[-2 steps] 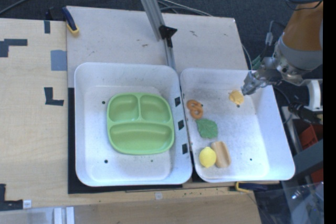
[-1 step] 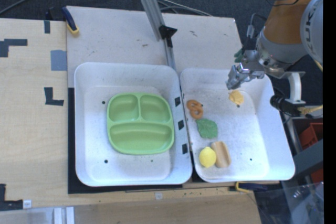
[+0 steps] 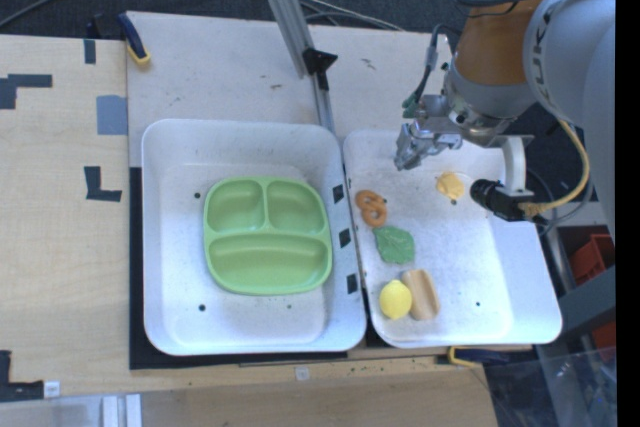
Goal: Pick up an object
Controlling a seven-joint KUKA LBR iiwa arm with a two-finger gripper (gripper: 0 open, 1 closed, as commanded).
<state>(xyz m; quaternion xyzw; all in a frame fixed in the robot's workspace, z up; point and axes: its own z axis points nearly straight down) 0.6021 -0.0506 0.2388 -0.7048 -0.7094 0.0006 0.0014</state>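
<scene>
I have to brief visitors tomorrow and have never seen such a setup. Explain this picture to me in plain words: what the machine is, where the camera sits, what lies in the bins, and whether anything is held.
The picture comes from one fixed camera above the bench, looking down at a slant. The big grey machine with the orange band is a robot arm reaching in from the right. At its end hangs the tool, the grasping part, over the far end of the right shallow white bin. I see nothing between its fingers, so nothing is held.

In that right bin lie a small orange pretzel-shaped piece, a green leaf-like toy, a yellow lemon-like ball, a tan bun-like piece right beside the ball, and a small yellow lump near the tool.

The left shallow white bin holds a light green plastic plate with three compartments.
</scene>
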